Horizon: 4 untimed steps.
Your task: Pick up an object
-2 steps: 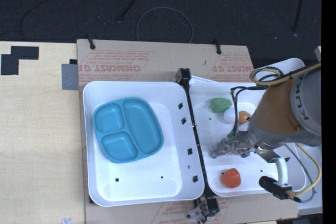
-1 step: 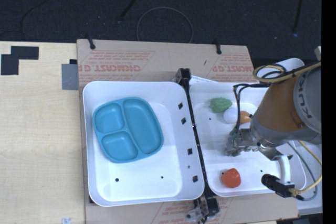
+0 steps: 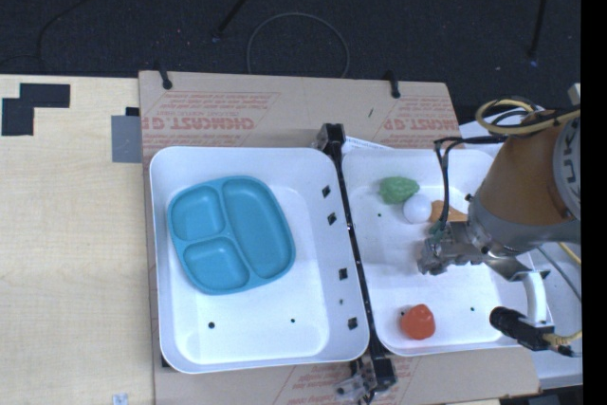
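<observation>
In the right bin (image 3: 379, 308) lie a green lumpy object (image 3: 398, 189), a small white ball (image 3: 416, 210) just below it, and a red rounded object (image 3: 417, 322) near the front wall. An orange piece (image 3: 448, 211) peeks out beside the arm, partly hidden by it. My gripper (image 3: 434, 259) hangs low over the middle of the right bin, below the white ball and above the red object. The wrist hides its fingertips, and nothing shows between them.
The left bin (image 3: 180, 327) holds a blue three-compartment plate (image 3: 230, 233). A black divider (image 3: 347, 251) separates the two bins. The arm's orange band (image 3: 526, 180) and its cables cover the right bin's right side.
</observation>
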### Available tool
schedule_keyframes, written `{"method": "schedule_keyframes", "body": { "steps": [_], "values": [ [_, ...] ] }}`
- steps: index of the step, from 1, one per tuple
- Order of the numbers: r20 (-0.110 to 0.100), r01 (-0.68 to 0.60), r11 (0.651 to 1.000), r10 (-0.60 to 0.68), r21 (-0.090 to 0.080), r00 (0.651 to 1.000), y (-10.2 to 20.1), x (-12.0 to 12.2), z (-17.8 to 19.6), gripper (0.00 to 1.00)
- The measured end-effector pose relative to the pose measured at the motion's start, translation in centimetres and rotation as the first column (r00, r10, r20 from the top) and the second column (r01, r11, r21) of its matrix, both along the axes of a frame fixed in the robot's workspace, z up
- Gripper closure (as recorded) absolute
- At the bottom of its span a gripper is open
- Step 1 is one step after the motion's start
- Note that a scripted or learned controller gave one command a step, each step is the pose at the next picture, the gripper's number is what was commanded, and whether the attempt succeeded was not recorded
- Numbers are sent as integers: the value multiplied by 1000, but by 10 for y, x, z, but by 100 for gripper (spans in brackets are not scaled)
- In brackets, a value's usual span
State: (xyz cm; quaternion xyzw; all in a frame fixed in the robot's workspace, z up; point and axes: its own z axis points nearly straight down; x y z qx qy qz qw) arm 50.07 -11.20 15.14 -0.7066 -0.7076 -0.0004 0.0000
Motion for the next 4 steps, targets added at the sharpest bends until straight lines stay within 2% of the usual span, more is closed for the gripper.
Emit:
{"method": "schedule_keyframes", "body": {
  "steps": [1, 2, 3, 4],
  "values": [
    [2, 1, 1000, -1, -1, 1000, -12, 2, 53, 100],
    [2, 0, 1000, 0, -1, 1000, -6, -2, 99, 100],
    [-3, -4, 1000, 4, 2, 1000, 54, 11, 97, 100],
    [-5, -2, 1000, 2, 1, 1000, 100, 23, 87, 100]
  ]
}}
